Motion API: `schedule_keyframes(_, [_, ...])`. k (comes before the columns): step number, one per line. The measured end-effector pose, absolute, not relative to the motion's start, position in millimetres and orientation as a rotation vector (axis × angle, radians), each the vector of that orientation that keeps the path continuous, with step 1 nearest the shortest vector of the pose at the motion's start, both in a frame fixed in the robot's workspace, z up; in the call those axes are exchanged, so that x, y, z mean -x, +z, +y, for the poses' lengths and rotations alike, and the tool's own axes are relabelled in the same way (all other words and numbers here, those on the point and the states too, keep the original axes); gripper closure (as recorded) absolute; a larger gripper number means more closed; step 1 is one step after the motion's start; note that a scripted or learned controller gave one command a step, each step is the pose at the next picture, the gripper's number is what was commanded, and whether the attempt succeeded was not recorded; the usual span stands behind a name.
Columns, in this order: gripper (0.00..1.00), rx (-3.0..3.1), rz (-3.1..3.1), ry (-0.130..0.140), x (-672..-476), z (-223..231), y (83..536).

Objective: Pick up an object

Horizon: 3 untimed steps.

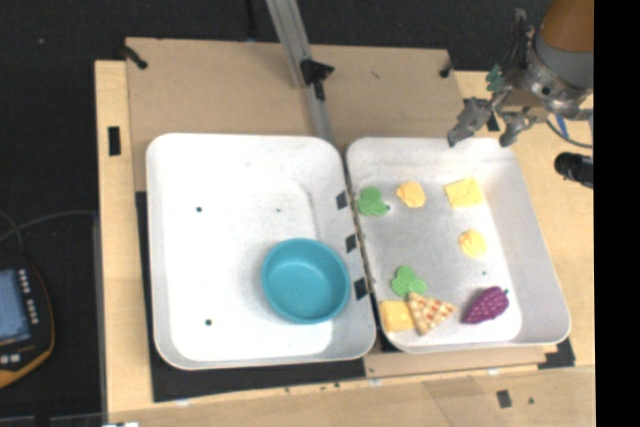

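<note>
At the near edge of the right bin (540,310), a pizza slice (431,312), yellow block (396,316) and green piece (407,280) crowd together; a pinch there may snag two. Farther back, the tool (485,127) hovers empty over the rim, fingers spread apart.

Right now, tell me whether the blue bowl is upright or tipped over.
Upright: the blue bowl in the left bin shows its open mouth and round rim facing up.
</note>
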<state>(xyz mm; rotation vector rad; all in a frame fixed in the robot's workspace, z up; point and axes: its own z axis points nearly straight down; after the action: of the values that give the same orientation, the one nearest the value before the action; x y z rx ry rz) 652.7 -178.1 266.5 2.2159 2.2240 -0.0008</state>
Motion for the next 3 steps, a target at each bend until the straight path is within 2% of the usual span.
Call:
schedule_keyframes(1, [0.0, -2.215, 2.224, -0.003, -652.6, -178.5, 266.5])
schedule_keyframes(2, [0.0, -2.223, 2.223, -0.007, -651.0, -180.8, 203.3])
schedule_keyframes(3, [0.0, -2.222, 2.221, -0.004, -641.2, -182.6, 156.1])
